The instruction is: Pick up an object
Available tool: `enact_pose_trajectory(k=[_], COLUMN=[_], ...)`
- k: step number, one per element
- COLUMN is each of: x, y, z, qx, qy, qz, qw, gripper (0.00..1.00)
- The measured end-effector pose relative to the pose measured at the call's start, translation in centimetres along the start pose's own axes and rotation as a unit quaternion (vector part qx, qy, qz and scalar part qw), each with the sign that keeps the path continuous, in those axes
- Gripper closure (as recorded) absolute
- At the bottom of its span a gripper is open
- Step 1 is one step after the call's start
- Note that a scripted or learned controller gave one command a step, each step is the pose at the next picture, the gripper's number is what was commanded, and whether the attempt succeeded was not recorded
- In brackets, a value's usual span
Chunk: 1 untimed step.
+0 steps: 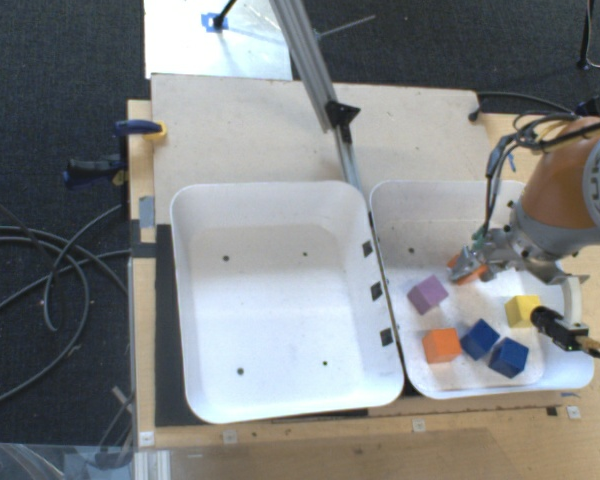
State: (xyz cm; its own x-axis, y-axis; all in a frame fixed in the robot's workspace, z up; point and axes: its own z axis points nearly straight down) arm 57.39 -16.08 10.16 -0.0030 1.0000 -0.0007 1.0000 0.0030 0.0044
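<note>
Within the right-hand shallow white plastic bin (400,208), the pincer (470,266) is seen low over the floor, reached in from the right by the grey arm with its orange band (560,183). Whether the pincer is open or closed cannot be told, nor whether anything is held. A small purple block (427,294) lies just beside it, below and to the left. An orange cube (441,345), two blue cubes (479,338) (509,357) and a yellow cube (522,311) are scattered nearer the front rim. The left white bin (195,208) adjoins on the surface (240,128).

White bins (280,203) hold purple (427,294), orange (441,345), yellow (522,310), blue blocks (479,339).
</note>
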Motion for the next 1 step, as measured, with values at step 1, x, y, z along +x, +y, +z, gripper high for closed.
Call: enact_pose_trajectory(k=[1], x=[7.57], y=[-2.23], z=[1.04], qx=[0.000], qy=[0.001], qz=[-0.003], qw=[1.0000], gripper=[1.00])
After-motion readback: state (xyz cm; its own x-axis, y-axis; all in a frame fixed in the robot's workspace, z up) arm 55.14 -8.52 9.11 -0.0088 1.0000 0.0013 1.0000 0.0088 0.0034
